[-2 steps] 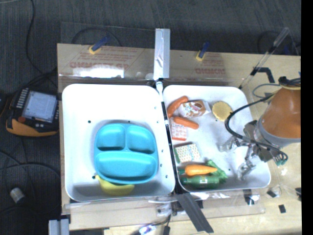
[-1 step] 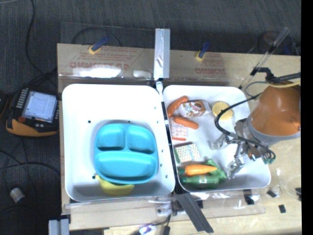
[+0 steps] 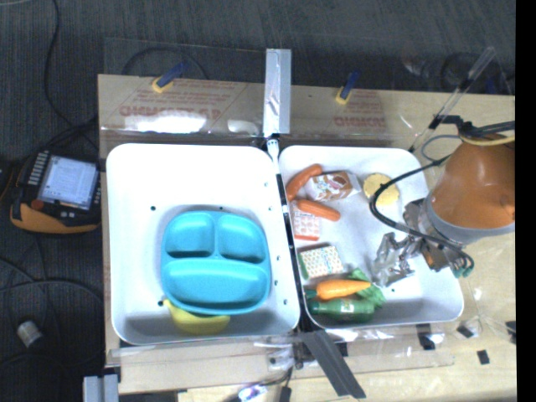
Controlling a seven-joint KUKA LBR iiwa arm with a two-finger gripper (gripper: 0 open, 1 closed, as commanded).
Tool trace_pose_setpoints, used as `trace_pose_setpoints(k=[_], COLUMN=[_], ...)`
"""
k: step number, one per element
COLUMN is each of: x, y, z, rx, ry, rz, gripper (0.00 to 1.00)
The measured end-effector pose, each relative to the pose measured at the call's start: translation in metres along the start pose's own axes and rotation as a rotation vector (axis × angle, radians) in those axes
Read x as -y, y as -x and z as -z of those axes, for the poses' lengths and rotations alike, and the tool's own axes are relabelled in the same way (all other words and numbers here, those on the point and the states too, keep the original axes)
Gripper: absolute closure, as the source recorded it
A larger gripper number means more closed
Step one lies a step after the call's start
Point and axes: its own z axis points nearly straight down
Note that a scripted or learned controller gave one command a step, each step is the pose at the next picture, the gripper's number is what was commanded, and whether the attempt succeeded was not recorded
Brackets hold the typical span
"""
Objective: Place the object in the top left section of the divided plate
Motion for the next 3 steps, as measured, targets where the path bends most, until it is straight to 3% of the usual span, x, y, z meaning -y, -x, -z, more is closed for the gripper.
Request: trace_pose_setpoints(k=[1, 2, 3], x=[0.028, 0.027, 0.040], y=[-0.017, -0.014, 0.022], z=[-0.009, -0.009, -0.011], rx=[-0.001, 0.000, -0.010], ry=[0.005, 0.007, 0.012], rz=[0.369, 0.702, 0.964], gripper=[1.00, 1.00, 1.00])
